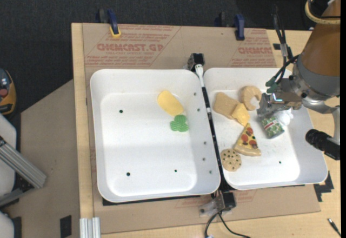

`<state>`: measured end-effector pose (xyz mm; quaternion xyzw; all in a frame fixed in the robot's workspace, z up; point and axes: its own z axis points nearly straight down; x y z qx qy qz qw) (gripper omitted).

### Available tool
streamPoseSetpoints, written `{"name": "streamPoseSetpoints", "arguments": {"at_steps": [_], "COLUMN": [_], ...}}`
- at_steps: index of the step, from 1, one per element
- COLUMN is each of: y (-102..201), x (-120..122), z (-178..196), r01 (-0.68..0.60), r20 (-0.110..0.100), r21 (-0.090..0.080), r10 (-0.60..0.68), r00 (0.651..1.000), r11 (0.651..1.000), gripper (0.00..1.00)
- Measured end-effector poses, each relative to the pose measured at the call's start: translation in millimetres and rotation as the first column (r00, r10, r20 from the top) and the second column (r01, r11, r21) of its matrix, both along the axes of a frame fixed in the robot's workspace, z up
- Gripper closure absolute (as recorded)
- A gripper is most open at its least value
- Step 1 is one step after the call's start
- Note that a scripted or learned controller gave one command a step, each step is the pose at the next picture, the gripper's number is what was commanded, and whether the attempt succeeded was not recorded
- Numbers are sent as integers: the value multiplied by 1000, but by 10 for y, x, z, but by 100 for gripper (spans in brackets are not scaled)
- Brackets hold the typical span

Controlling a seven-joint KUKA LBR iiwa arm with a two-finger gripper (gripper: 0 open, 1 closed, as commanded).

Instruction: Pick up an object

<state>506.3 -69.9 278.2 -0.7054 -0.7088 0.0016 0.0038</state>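
Reaching in from the right, the grey arm with its orange band (324, 42) hangs low over the right bin (303, 169), and its claw (272, 106) sits just above a small clear packet with green contents (273, 126). From where I stand I cannot tell whether the claw is wide, narrow, or gripping anything; its dark metal tip blurs into the packet's top edge, so contact is unclear too. Taking that green packet as the landmark: a pale round bun-like piece (251, 96) lies just to its left and a little farther back, near the claw. Farther left of the packet lies a tan bread-like block (224, 105), with a yellow cheese wedge (241, 114) touching it on the near side. Left of the packet and nearer to me lies a pizza slice (248, 141), and beyond that, nearer still, a chocolate-chip cookie (231, 160) close to the bin's left wall. Well to the left of the packet, across the divide where the two rims meet, the left bin (135, 177) holds a yellow oblong toy (170, 103) with a green clover-shaped piece (179, 124) just beside it on the near side. Both bins rest on a brown cardboard sheet with red print (130, 46) that covers the worktop, held at the far edge by two blue clamps (112, 21).
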Motion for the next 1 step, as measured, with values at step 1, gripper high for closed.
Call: {"name": "streamPoseSetpoints", "arguments": {"at_steps": [1], "y": [-752], "x": [-45], "z": [173], "r01": [11], "r20": [11], "r21": [-8], "r10": [-11], "r00": [1000], "r11": [1000], "gripper": [100]}}
